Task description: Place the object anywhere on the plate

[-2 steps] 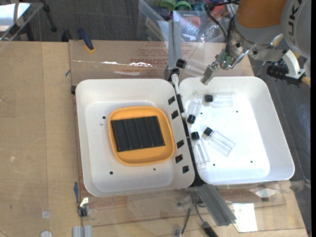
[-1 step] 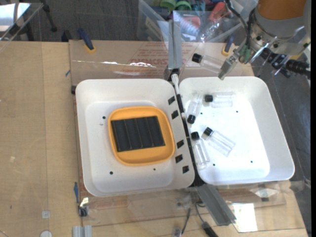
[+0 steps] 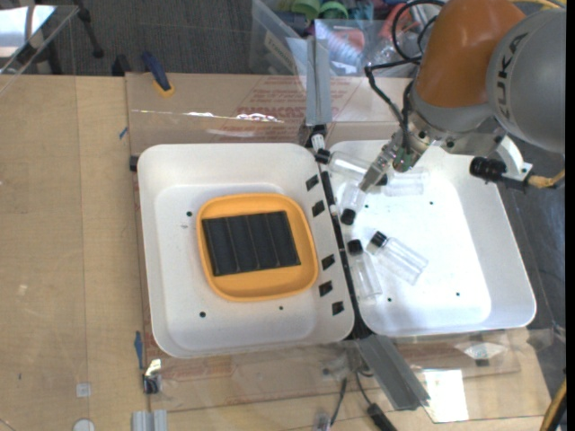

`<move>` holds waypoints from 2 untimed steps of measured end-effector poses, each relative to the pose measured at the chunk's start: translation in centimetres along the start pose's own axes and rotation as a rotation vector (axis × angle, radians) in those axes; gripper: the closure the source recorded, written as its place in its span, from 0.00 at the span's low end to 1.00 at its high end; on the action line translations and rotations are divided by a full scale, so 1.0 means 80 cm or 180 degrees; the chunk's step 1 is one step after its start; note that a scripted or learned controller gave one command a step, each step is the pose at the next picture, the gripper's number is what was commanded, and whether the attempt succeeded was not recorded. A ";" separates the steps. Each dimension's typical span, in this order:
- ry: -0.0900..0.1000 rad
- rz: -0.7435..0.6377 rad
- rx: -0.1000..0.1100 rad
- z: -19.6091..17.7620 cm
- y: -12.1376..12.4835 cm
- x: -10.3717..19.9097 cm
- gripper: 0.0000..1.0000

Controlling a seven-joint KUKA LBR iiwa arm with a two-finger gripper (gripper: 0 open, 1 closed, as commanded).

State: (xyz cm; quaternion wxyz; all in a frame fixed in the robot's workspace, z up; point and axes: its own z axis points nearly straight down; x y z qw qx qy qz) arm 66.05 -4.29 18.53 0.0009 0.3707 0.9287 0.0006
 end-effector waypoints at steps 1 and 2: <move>0.0005 -0.0239 0.0003 0.000 0.017 0.038 1.00; -0.0009 -0.0467 -0.0006 -0.052 0.031 0.034 1.00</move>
